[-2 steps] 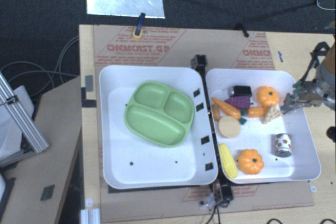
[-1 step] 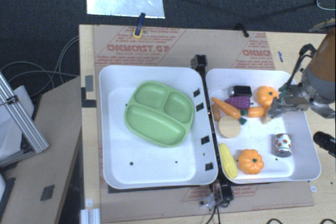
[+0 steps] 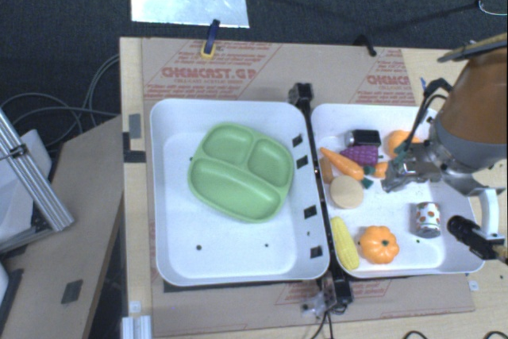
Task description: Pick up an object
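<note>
Red lettering reading "CHEMCAST GP" is printed on the brown protective sheet (image 3: 208,71) that covers the bench, once above the left shallow white bin (image 3: 171,194) and again, partly hidden by the arm, above the right shallow white bin (image 3: 397,254). The left bin holds a pale green plastic plate (image 3: 240,171) divided into three compartments. The grey arm with its orange band (image 3: 476,107) enters from the right and is cut off by the frame edge; its two-finger gripper (image 3: 397,175) hangs low over the middle of the right bin — whether the fingers are parted or closed cannot be told, since the dark metal parts blur together there. Toy foods lie around it: an orange carrot (image 3: 340,163) and a purple bunch of grapes (image 3: 365,156) just to its left, a beige round piece (image 3: 346,192) below those, a small black block (image 3: 366,137) above, and an orange fruit (image 3: 397,141) partly covered by the gripper's cabling. Nearer the front edge lie a yellow corn cob (image 3: 343,242), an orange pumpkin (image 3: 378,244) and a small patterned can (image 3: 427,219) — its label is too small to read.
</note>
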